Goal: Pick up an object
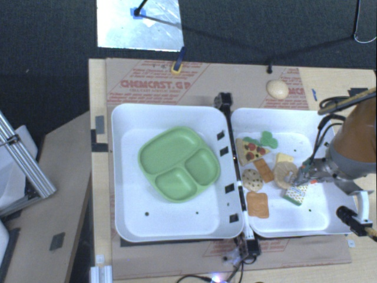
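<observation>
1. Bins sit side by side on the bench: you see the left bin and the right bin, both shallow and white, touching along a central divider with black clips.
2. Look in the left bin. It holds a green compartment plate with three sections, lying flat near the bin's middle.
3. Look in the right bin. The toy food items are clustered in its left half:
   - a pizza slice near the upper left, with a green leafy piece just beside it;
   - a yellow cheese piece to the right of the pizza slice;
   - a speckled cookie below the pizza slice;
   - an orange cracker between the cookie and a round tan disc;
   - an orange square piece at the bottom of the cluster;
   - a small patterned block just below the tan disc.
4. Locate the arm. It enters from the right, its orange band visible over the right bin's right edge.
5. Locate the gripper. It sits low in the right bin, at the right edge of the tan disc and just above the patterned block.
6. Check the fingers. You cannot tell from this view whether they are parted or closed, or whether anything sits between them.
7. Note the beige egg-shaped object on the bench, behind the right bin and well apart from it.
</observation>
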You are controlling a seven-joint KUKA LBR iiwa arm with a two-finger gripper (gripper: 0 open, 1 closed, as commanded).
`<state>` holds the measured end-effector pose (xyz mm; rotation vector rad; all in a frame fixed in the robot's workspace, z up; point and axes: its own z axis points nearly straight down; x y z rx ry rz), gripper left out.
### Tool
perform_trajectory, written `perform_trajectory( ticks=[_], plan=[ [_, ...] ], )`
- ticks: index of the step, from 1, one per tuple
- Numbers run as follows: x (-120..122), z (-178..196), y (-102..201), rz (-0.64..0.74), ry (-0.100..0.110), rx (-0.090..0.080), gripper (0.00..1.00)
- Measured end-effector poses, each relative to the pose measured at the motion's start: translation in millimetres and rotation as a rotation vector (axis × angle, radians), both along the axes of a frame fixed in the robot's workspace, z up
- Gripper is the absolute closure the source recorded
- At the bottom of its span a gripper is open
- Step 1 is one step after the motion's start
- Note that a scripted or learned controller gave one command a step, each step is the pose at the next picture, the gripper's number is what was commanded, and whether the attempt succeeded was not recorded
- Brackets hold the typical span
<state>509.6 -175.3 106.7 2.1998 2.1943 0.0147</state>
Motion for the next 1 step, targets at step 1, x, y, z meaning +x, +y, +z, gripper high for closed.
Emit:
perform_trajectory(
  ticks=[1],
  plan=[
    [4.9,63.8,-3.2,0.007,0.024,0.015,1.0]
  ],
)
